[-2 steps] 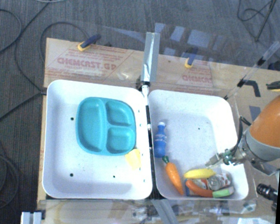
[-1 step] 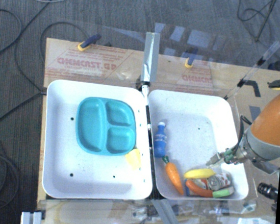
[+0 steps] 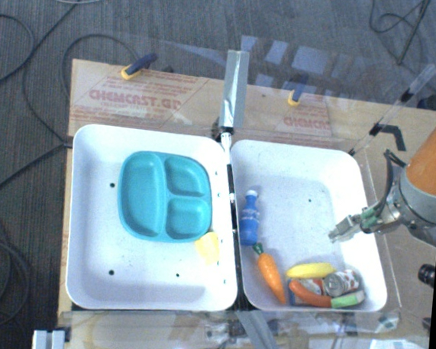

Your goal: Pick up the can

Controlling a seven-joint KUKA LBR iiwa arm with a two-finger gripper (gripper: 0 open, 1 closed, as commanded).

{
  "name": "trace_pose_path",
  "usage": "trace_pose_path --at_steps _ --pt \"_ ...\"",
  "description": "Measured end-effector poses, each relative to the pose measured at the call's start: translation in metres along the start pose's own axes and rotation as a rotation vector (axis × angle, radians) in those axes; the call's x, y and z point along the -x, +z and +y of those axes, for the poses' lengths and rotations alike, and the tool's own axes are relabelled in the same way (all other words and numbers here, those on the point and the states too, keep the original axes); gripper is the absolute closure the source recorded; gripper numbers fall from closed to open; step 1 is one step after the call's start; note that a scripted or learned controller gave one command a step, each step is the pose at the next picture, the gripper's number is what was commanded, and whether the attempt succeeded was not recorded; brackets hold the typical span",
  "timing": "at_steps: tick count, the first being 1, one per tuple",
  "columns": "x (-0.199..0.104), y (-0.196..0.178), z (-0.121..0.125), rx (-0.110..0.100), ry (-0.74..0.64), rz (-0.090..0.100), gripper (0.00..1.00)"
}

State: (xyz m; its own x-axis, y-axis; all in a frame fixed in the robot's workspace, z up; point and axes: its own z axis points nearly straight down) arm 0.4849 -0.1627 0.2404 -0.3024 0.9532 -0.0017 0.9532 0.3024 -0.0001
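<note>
The work is at the approach stage: nothing is lifted yet, and the can (image 3: 341, 282) lies on its side in the near right corner of the right bin (image 3: 311, 165), packed in with other things. A yellow banana (image 3: 310, 270) sits just beside it on the left, a green piece (image 3: 349, 301) and an orange-red piece (image 3: 310, 295) lie against its near side, and a carrot (image 3: 270, 273) rests a little farther left. A blue bottle (image 3: 250, 218) lies along the bin's left wall, well apart from the can. The tool (image 3: 341, 231) hangs over the right part of that bin, behind the can and apart from it, with nothing in its grasp; whether its tips are apart or together I cannot tell, since they are small and blurred. The arm comes in from the right, its orange band (image 3: 430, 158) above the wrist, with the wrist slanted down and to the left toward the bin floor. By my judgement the next move calls for bringing the tool nearer to the front corner, directly above the can, then descending with care, because the crowding neighbours leave little room and could be caught instead. The left bin (image 3: 86, 272) holds a blue divided plate (image 3: 165, 196) and a small yellow piece (image 3: 208, 246), neither of which matters here.
</note>
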Motion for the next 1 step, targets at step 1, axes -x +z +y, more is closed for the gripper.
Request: trace_pose_path --at_steps 1 --pt "0.0444 0.0042 -0.0149 -0.002 0.199 0.001 1.00"
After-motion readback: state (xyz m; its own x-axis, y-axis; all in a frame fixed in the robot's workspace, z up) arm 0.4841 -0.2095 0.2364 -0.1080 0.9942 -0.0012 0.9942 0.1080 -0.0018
